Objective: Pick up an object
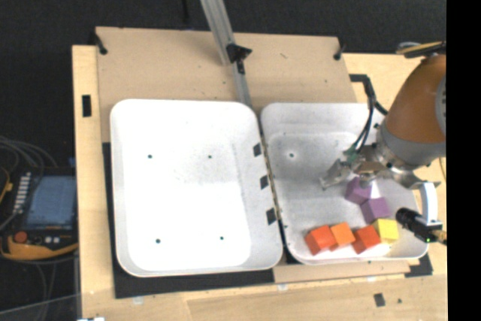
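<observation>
1. gripper low in the right bin, just beside 2 purple blocks; cannot tell the jaw state
2. step: approach, nothing seen held
3. next: centre over 1 block, descend, close

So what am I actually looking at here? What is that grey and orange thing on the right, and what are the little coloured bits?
You are looking down, at a slant, from one camera fixed above a workbench. The grey and orange thing is a robot arm reaching in from the right. At its end is its hand, hanging low over the right tray. Two shallow white trays sit side by side; the left tray is the other one. The coloured bits are small blocks at the near end of the right tray: two purple blocks, orange blocks, a red block and a yellow block. The arm's job is to pick one up. I cannot make out anything held in the hand.
</observation>
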